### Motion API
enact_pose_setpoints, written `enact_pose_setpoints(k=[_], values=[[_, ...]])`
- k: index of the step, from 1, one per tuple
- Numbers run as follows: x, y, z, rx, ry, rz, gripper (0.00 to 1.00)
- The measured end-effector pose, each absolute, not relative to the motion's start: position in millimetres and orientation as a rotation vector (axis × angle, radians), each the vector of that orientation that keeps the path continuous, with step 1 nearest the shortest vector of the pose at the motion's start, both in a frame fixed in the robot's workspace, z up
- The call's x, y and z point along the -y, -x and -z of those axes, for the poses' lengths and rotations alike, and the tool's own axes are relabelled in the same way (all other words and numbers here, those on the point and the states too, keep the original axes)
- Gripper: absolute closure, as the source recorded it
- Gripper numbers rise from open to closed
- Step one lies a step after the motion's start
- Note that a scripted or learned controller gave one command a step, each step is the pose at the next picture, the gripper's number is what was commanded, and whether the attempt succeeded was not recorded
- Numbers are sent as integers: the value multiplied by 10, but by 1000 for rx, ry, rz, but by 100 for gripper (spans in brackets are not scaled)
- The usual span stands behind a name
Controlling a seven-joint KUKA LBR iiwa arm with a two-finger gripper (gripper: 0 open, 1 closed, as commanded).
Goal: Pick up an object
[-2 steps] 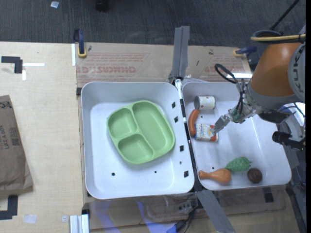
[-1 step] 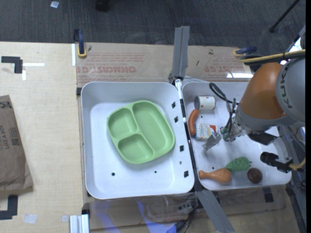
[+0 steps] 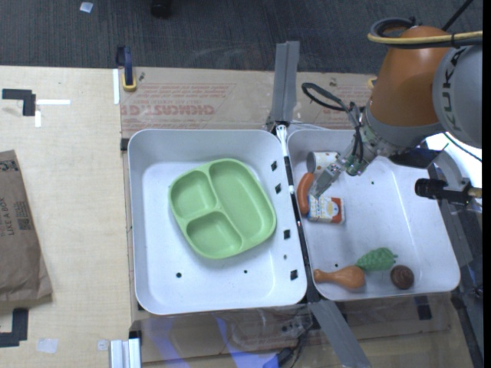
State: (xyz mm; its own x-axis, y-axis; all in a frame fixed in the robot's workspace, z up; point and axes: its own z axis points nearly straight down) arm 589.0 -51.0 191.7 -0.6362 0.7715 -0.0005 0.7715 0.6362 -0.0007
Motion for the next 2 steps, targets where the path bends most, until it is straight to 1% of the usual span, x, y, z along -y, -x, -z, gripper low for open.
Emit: enact_pose_setpoints(k=[1, 2], values=[[1192, -5895, -1368, -2849, -1323, 2, 0], [1034, -5491, -1028, -3088, -393, 7, 0]])
